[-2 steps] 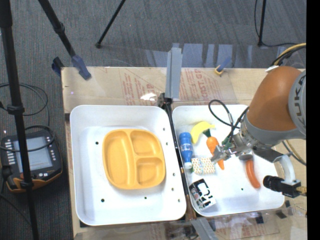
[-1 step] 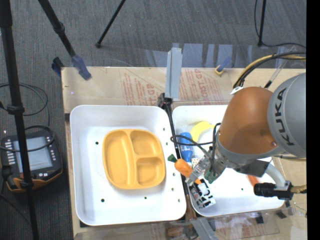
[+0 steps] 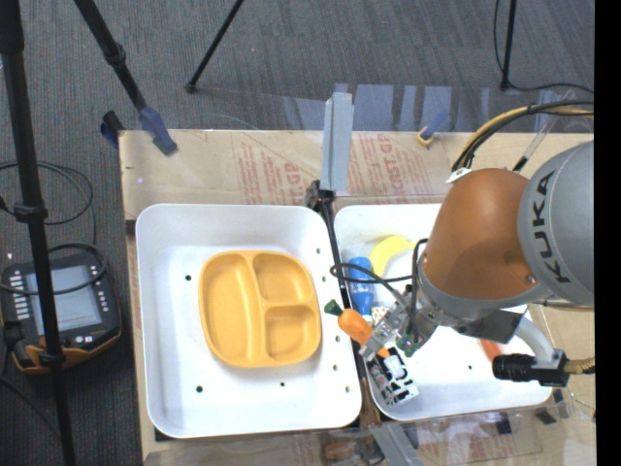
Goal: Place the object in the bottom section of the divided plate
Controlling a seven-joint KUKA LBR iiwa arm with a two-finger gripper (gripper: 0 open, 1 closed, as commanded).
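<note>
You are watching the gripper (image 3: 374, 336) carrying a carrot (image 3: 351, 323), pinched between its fingers, over the right bin's (image 3: 456, 396) left edge toward the plate (image 3: 260, 308) in the left bin (image 3: 165, 260), so next it is needing to travel left over the plate's bottom section.

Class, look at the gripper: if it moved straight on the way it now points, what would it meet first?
The gripper points down-left, so probably the toy carrot at its tip, then the right bin wall. Depth is unclear from this view.
</note>
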